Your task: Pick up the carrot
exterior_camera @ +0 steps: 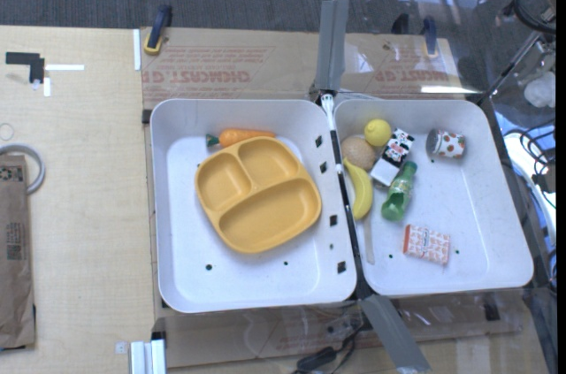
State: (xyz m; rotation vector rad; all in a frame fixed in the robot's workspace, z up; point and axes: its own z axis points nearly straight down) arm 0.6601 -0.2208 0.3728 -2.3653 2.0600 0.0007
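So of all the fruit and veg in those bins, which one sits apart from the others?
The carrot. It lies alone in the left bin, against the yellow plate's far edge, while the lemon, kiwi and banana cluster in the right bin.

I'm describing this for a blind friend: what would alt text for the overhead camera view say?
A carrot lies in the left white bin, touching the far edge of a yellow divided plate. The right bin holds a banana, a lemon, a green bottle and small packets.
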